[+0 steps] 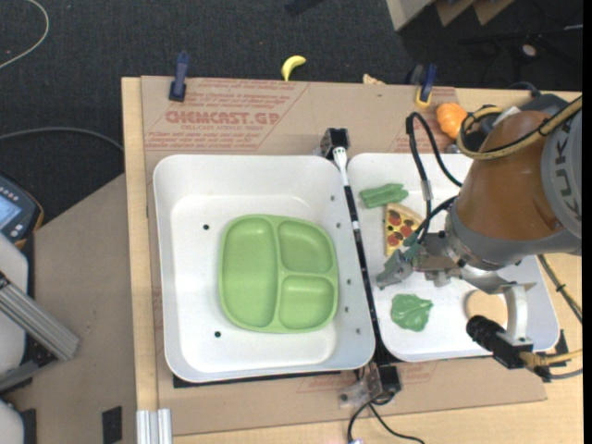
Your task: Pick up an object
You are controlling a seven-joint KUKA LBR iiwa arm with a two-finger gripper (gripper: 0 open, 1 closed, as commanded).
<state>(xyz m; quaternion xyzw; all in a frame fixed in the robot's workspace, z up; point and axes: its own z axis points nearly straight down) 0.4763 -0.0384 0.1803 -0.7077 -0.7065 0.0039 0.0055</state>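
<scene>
Nearest the lens, looming at 3 o'clock: the grey arm (518,202) with its orange band, reaching in over the right bin (546,326). Below it, the tool (400,268), low over the bin floor near the divider between the bins; whether spread or pressed together, cannot tell at this angle and size, and nothing visibly pinched between the tips.

Closest candidate for picking: a green leafy piece (411,312), flat on the bin floor at 5 o'clock of the tool, just beside but apart from it. At 12 o'clock of the tool, a pizza slice toy (400,227), partly tucked under the arm's cables. Farther up at 12 o'clock, a green bean-like piece (383,194), lying near the bin's top edge.

Outward at 9 o'clock: the left bin (185,202), carrying a green divided plate (277,273) near its middle. Beyond the bins, on the desk's (231,114) far edge at 12 o'clock, a small yellow banana (293,65), and toward 1 o'clock an orange ball (450,117).

Progress, judged from this: approach seemingly done, grasp not confirmed, lift left to do. Every object resting on its surface; nothing raised.
</scene>
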